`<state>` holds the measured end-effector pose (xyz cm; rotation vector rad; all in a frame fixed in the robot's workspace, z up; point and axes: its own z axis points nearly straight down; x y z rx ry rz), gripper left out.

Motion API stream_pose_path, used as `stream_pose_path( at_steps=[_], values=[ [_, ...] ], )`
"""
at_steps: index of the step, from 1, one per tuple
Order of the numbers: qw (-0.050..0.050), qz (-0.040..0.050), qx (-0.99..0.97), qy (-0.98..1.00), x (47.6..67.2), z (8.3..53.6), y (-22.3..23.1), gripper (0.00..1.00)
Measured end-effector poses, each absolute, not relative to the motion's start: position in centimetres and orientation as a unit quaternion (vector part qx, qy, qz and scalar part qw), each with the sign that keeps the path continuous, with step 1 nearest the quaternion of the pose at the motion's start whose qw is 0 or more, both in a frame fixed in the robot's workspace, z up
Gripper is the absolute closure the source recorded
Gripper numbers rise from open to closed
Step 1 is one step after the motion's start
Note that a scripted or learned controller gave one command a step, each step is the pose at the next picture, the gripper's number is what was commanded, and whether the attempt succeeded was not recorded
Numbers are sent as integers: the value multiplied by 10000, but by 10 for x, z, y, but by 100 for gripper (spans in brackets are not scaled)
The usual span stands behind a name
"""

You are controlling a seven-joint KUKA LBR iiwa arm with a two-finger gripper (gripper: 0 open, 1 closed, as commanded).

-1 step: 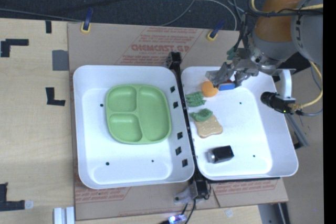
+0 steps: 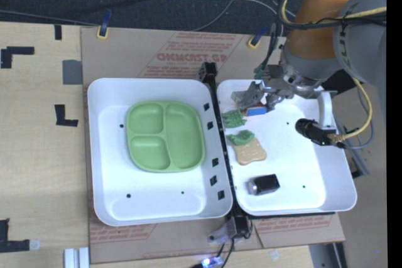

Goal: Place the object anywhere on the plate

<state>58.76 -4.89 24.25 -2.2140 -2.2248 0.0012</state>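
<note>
A green divided plate [image 2: 166, 136] lies in the left bin [image 2: 107, 198]. In the right bin [image 2: 314, 185] my gripper [image 2: 249, 97] hangs low over the far left corner, beside the wall between the bins. Just under and in front of it lie a small blue piece [image 2: 256, 112] and a dark green object [image 2: 232, 118]. A lighter green object [image 2: 242, 137] rests against a tan toast-shaped piece [image 2: 250, 152] a little nearer. A black block [image 2: 264, 184] sits toward the front of that bin.
The divider between the bins [image 2: 217, 135] carries black clips. The arm's orange band [image 2: 323, 9] and cables [image 2: 352, 128] hang over the right bin's far right side. Brown cardboard [image 2: 188, 50] lies under both bins.
</note>
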Motion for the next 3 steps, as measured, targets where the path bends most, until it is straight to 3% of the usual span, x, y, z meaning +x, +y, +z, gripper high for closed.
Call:
stream_pose_path(
  at_steps=[3],
  values=[
    [18, 4, -7043, -7099, 543, 240, 113, 100]
  ],
)
